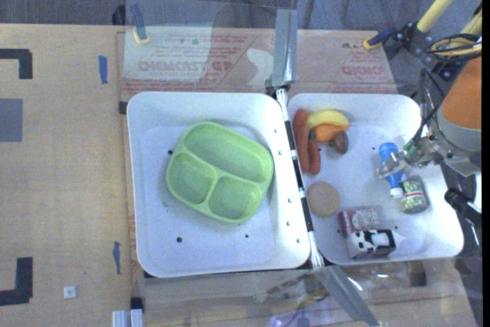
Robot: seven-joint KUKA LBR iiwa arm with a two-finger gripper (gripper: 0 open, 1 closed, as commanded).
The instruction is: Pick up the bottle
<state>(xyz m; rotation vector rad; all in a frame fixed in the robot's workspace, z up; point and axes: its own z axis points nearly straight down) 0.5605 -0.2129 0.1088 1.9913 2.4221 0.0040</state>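
Two shallow white bins side by side on a tan worktop [61, 188], rims touching at the middle. In the right bin [360, 115], open floor along the far wall and in the centre; things crowded toward its right and near sides. Bottle [390, 165], clear plastic with blue label and cap, lying near the right rim. Gripper [408, 156] reaching in from the right, right at the bottle's side; fingers small and blurred, impossible to tell whether clenched or released. Just beside the bottle, a small green-labelled jar [414, 197]. Further off: a flat round brown disc [324, 198], a milk carton with cow print [367, 232], a banana [329, 119], a carrot [308, 143]. In the left bin [153, 241], a green divided plate [220, 172], smooth and rounded.
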